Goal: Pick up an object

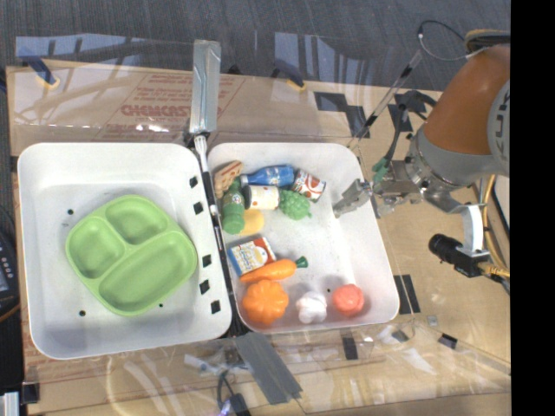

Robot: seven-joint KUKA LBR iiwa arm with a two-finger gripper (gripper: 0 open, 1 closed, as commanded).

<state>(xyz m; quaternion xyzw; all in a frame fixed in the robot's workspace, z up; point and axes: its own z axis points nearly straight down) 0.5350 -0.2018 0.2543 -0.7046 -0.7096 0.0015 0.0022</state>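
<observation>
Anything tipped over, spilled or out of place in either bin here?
Nothing stands out. The toy foods lie jumbled in the right bin, none over its rim, and the green divided plate sits flat in the left bin. The hand hangs at the right bin's edge.

The right bin (375,248) has open floor along its right side, between the broccoli (295,204) and the tomato (349,298). Its left half is crowded (bottle (269,176), can (309,185), carrot (273,270), pumpkin (264,302) close together). In the left bin (52,180), the green plate (130,254) takes the middle, with free floor around it.
</observation>
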